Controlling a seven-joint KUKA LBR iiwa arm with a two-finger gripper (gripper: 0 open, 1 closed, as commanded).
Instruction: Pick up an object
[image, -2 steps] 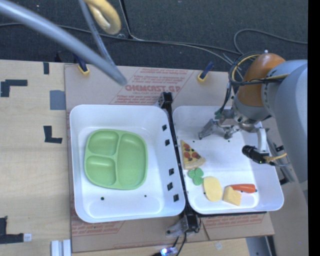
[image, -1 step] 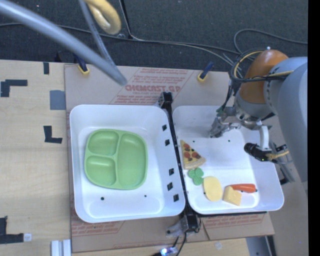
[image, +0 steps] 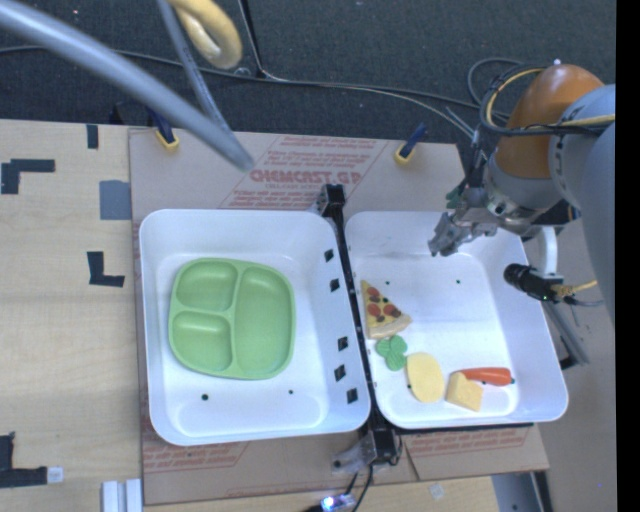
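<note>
While the gripper hangs over the far end of the right bin, with nothing between its fingers, I cannot tell from this slant whether the jaws stand open or closed. Every candidate lies toward the near half of that bin: a pizza slice close against the divider, a green piece just below it, a pale yellow oval, a cheese wedge and, touching the wedge's top edge, a small orange-red piece. All look like toy food, so probably light, rigid and rather smooth, apt to skid or tip under a glancing touch. My pick would be the cheese wedge: it seems the thickest, offering side faces to pinch across its narrow width. Its red neighbour crowds one side, though. By contrast, the pizza slice looks flat and hugs the wall, leaving little room for a finger. A green divided plate sits in the left bin
</note>
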